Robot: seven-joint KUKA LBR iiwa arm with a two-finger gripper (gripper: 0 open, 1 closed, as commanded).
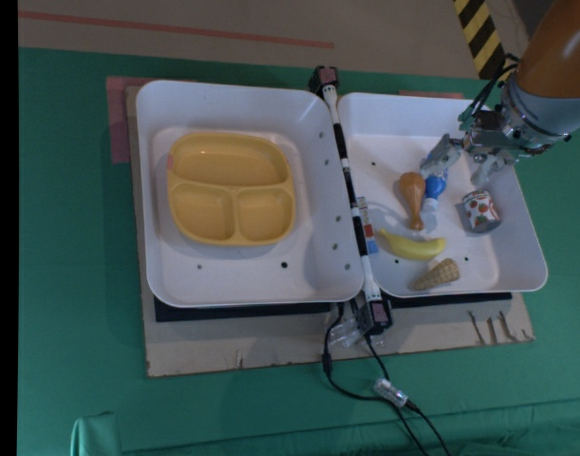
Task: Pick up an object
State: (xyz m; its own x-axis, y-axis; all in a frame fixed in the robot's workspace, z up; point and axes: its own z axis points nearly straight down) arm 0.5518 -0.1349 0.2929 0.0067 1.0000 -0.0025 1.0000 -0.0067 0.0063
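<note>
**Hovering before the pick**

While I hang over the right bin (517,255), my end effector (465,164) is spread wide, grasping nothing. The blue-capped bottle (434,190) lies just below (drumstick (413,196) alongside); next, I judge, descend squarely and clench.

- Chicken drumstick (412,196): brown, lying lengthwise in right bin.
- Banana (413,246): yellow, flat, below drumstick.
- Ice-cream cone (437,275): tan, on its side.
- Printed can (480,211): tilted, near right wall.
- Blue-white bottle (434,190): beside drumstick.
</note>
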